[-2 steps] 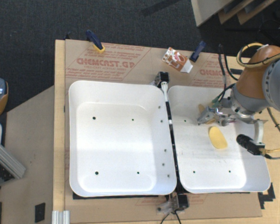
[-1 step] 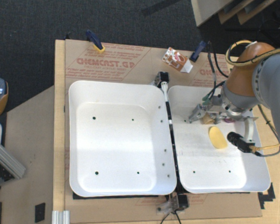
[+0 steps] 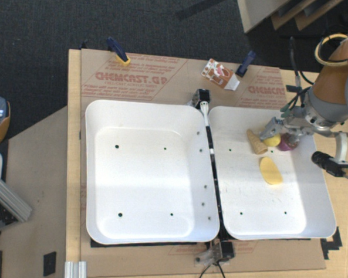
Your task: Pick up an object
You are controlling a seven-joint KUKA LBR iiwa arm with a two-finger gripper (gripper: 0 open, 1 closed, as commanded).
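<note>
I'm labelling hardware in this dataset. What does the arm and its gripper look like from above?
The arm is a rounded grey body with an orange band above the wrist. Dark cables run beside it. The gripper is metallic grey, and a black cylindrical part sticks out below the wrist.

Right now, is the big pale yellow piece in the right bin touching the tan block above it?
Apart. The camera view shows a strip of bare white bin floor between the pale yellow piece and the tan block.

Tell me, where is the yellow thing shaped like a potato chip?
The yellow piece lies flat in the right bin, just below the tan wedge and the pincer.
</note>
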